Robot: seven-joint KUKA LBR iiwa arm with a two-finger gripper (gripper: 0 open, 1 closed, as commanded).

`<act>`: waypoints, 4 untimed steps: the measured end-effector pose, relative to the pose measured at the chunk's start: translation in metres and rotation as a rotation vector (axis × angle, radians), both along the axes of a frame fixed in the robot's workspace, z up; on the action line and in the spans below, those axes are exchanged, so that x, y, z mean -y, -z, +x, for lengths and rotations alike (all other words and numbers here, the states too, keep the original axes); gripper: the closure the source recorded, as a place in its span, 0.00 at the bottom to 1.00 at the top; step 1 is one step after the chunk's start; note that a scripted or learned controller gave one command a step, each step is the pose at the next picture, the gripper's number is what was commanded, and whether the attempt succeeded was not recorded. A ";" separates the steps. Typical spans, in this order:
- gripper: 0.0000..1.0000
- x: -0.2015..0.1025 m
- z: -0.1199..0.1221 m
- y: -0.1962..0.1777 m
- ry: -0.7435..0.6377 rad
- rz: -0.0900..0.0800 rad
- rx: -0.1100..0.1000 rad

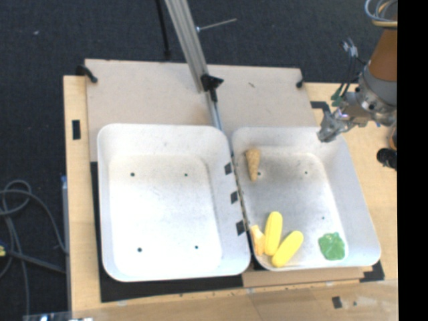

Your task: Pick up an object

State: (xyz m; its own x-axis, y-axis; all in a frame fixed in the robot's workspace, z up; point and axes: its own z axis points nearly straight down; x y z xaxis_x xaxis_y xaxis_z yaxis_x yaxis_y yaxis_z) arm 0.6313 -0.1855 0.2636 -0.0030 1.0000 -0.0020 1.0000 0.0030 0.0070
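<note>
The right bin (pixel 348 179) holds a tan cone-shaped piece (pixel 253 163) near its back left corner. Two yellow oblong pieces (pixel 279 239) lie side by side at its front, with a small orange piece (pixel 257 235) against the left wall beside them. A green lump (pixel 332 245) rests in the front right corner. My gripper (pixel 328 131) hangs over the bin's back right rim, far from all of these, with nothing visible between its fingers.
The left bin (pixel 107 179) stands beside the right one. A slanted aluminium bar (pixel 189 39) rises from the back, ending at a clamp between the bins. Cables lie on the floor at the left.
</note>
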 end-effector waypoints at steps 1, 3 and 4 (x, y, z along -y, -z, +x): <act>1.00 -0.053 0.009 0.013 -0.002 0.002 -0.007; 1.00 -0.162 0.024 0.013 -0.004 0.003 -0.007; 1.00 -0.212 0.026 0.007 -0.004 0.003 -0.005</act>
